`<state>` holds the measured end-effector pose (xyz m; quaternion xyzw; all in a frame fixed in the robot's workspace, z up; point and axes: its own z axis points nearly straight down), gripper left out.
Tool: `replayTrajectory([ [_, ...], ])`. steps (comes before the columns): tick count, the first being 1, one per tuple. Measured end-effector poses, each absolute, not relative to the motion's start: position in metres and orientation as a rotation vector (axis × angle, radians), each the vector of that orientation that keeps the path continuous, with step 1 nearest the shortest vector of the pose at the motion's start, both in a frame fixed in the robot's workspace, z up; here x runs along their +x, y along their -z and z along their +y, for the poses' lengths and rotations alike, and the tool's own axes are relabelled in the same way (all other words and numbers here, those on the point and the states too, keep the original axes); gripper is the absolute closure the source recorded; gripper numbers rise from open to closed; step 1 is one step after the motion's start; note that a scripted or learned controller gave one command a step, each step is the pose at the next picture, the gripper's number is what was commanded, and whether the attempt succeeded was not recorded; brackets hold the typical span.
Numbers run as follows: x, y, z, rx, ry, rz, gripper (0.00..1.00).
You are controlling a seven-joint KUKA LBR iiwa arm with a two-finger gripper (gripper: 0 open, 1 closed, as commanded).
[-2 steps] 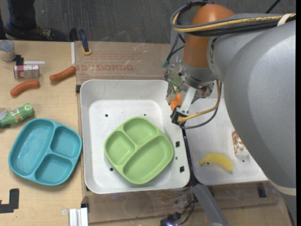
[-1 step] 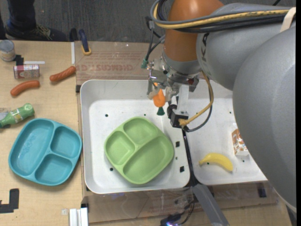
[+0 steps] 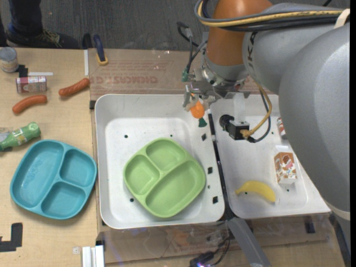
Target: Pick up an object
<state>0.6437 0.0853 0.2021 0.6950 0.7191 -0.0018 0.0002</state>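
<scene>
- Two bins sit side by side in the lower middle of the frame. I start nearest the camera: a green divided plate (image 3: pixel 164 177) lies flat in the left bin (image 3: pixel 111 127), well below the gripper. If the load drops, I judge it would land on or beside this plate.
- Lower right, in the right bin (image 3: pixel 311 204), a banana (image 3: pixel 256 191) and a small printed carton (image 3: pixel 284 167) lie apart from each other. Neither is touched. I see no risk to them unless the arm swings low across that bin.
- Upper middle, the gripper (image 3: pixel 197 105) hangs over the ridge between the bins, with a small orange object (image 3: pixel 197 110) at its tips. The object appears pinched between the fingers and clear of the bin floor, so I read the hand as clenched on it.
- My concern: only the top of the object seems caught. A shallow pinch on a small rounded piece may slip once the arm accelerates.
- A dark cable and fitting (image 3: pixel 236 128) hang just right of the object; I judge a snag possible on a sideways move.
- Far upper left, two sausages (image 3: pixel 74 88) lie on the bench, out of the way.
</scene>
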Motion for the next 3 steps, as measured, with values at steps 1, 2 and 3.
replayTrajectory([
  [1, 0.624, -0.217, 0.095, 2.112, 0.005, 2.326, 1.00],
  [2, 0.657, -0.123, 0.151, 2.113, 0.006, 2.326, 1.00],
  [3, 0.619, -0.243, 0.133, 2.161, 0.002, 2.278, 1.00],
])
